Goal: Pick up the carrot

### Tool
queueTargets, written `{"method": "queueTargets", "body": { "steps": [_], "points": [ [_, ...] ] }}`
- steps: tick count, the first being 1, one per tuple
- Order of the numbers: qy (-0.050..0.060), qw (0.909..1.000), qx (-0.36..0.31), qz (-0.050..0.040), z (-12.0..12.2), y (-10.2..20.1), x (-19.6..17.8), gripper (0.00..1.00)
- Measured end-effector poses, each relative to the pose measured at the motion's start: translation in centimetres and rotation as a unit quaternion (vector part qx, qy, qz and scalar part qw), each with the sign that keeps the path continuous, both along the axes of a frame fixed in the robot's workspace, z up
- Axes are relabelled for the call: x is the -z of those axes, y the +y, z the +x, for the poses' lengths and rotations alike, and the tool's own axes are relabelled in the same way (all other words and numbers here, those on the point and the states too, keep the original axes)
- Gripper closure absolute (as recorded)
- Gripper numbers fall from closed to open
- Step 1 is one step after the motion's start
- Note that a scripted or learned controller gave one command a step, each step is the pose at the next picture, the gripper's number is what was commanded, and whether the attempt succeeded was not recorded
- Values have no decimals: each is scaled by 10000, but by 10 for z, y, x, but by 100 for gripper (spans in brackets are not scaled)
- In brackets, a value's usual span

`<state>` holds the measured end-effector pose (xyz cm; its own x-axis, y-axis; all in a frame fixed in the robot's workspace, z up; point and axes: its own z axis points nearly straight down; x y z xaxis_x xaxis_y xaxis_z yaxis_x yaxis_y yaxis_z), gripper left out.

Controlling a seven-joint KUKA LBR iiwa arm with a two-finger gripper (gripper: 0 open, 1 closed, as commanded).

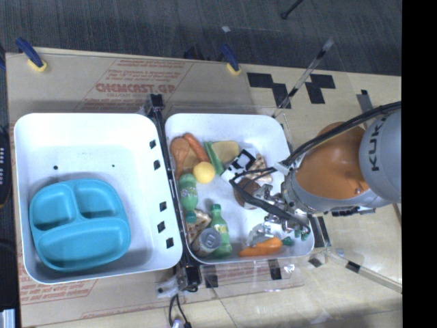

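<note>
Carrot point(260, 249) lies in right bin point(225, 121).

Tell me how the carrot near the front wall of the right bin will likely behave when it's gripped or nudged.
The carrot looks like a smooth, tapered toy, so it is probably stiff and light. Lying flat on its rounded side, it may roll or slip out of a pinch. It sits close to the right bin's front wall, so a nudge would likely press it against that wall.

An orange carrot point(260, 249) lies on its side along the near wall of the right-hand white bin point(225, 123), its length running roughly left to right, close to the bin's near-right corner.
</note>
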<state>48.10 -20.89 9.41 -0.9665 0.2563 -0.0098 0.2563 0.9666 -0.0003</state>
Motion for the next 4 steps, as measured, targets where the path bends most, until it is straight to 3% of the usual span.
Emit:
{"method": "queueTargets", "body": {
  "steps": [1,2,3,4],
  "points": [
    [-14,10000,-25,-14,2,0,-11,100],
    [-12,10000,-26,-14,2,0,-11,0],
    [58,9898,1426,26,-3,-1,1,0],
    [72,9919,1268,22,-4,40,3,0]
  ]
}}
